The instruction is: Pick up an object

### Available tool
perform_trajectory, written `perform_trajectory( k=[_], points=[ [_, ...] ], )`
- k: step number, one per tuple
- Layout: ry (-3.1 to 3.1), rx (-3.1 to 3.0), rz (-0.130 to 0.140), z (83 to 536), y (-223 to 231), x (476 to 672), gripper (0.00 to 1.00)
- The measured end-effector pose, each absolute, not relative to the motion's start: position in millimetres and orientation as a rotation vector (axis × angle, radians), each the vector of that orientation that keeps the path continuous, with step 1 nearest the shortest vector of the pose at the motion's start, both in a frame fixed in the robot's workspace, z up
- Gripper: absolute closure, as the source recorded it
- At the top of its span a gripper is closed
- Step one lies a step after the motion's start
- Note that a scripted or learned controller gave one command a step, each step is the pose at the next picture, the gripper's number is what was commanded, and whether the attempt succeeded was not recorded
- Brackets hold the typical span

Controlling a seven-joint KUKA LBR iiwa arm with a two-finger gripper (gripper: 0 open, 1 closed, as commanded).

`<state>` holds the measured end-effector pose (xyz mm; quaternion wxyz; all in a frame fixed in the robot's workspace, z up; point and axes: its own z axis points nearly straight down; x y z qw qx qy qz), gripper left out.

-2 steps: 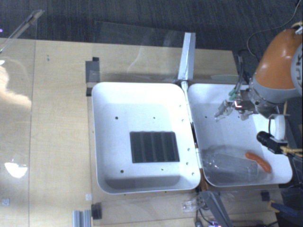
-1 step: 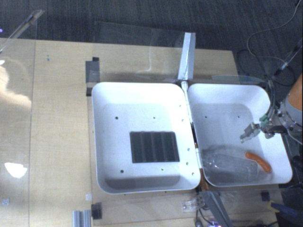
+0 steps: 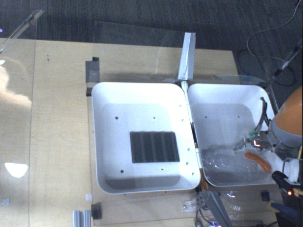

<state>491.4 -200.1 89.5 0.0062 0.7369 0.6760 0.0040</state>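
In the left bin (image 3: 106, 126) a dark ribbed rectangular pad (image 3: 154, 146) lies flat near the middle. In the right bin (image 3: 222, 100) a clear plastic object (image 3: 226, 162) rests near the front wall, hard to make out. An orange sausage-shaped thing (image 3: 259, 161) lies at that bin's front right. My gripper (image 3: 253, 144) hangs low over the right bin's right side, just above and left of the orange thing; whether it touches anything I cannot tell. The arm's orange band (image 3: 289, 117) sits at the right edge of the view.
A metal bar (image 3: 187, 56) rises behind the seam between the bins. Cables (image 3: 279, 70) trail over the dark floor at the back right. Clamps and wiring (image 3: 208, 207) crowd the front edge below the right bin. A wooden benchtop (image 3: 52, 141) stretches left of the bins.
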Motion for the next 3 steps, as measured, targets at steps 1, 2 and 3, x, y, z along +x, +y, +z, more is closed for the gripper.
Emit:
perform_trajectory(
  k=[1, 2, 3],
  points=[
    [2.114, 2.298, 0.019, 102, -200, 494.5, 1.0],
    [2.114, 2.299, 0.019, 102, -200, 494.5, 0.0],
    [2.241, 2.187, 0.012, 90, -202, 491.2, 0.0]
  ],
)
